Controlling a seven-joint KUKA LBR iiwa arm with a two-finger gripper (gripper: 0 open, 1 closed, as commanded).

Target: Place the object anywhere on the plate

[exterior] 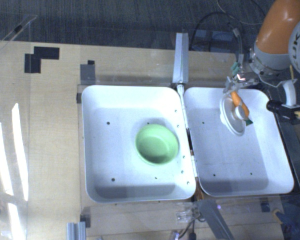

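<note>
Not much to read here, honestly. The only lettering I can spot is on the arm (285, 29) at the top right corner: dark capital letters on the grey housing just right of the orange band, cut off by the frame edge. Looks like "UK", so part of the KUKA brand name, but only a couple of letters are legible. The black blocky marks (40, 58) on the bench near its top left are plain shapes, not letters or numbers. Nothing readable on the bins or anything in them.
</note>
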